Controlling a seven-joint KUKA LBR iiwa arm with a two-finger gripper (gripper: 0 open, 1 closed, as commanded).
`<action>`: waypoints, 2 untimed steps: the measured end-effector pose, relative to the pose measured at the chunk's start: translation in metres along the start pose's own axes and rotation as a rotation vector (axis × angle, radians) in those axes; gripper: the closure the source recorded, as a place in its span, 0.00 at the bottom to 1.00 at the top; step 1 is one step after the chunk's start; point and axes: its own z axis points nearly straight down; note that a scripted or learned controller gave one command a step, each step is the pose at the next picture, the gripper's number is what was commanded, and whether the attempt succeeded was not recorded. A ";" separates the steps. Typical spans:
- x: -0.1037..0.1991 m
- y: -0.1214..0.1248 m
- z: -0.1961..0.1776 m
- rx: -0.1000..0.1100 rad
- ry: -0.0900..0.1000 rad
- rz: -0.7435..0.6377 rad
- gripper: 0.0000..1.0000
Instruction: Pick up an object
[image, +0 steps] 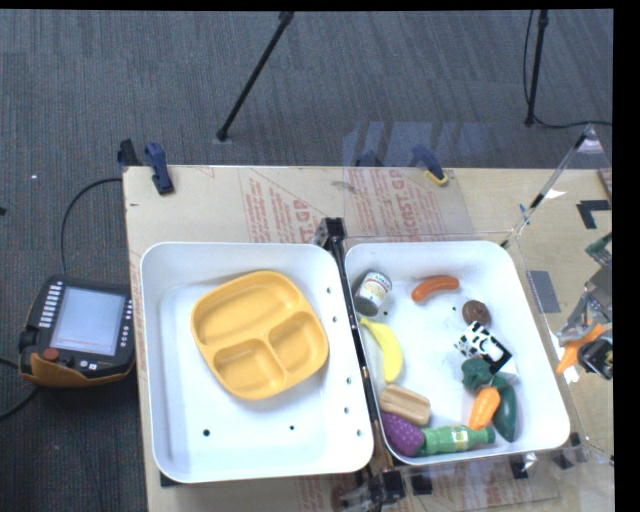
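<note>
The right bin (530, 300) holds several toy foods: a small can (372, 292), a sausage (434, 288), a brown round piece (476, 312), a black-and-white carton (483, 345), a banana (385, 347), a bread roll (404, 404), purple grapes (403, 434), a green bottle (455, 439), a carrot (483, 406) and a dark green vegetable (506, 412). A yellow divided plate (260, 330) lies in the left bin (165, 400). The arm's end with my gripper (588, 345) sits at the right edge, outside the right bin and away from every object.
A teach pendant (80, 330) lies on the floor left of the bench. Blue (158, 168) and yellow (436, 177) clamps grip the bench's far edge. Tripod legs (255, 70) stand behind. A clear panel rises along the right bin's far side.
</note>
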 end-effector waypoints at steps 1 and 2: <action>0.059 0.041 0.001 -0.002 0.002 0.231 1.00; 0.143 0.011 0.060 0.005 -0.001 0.211 1.00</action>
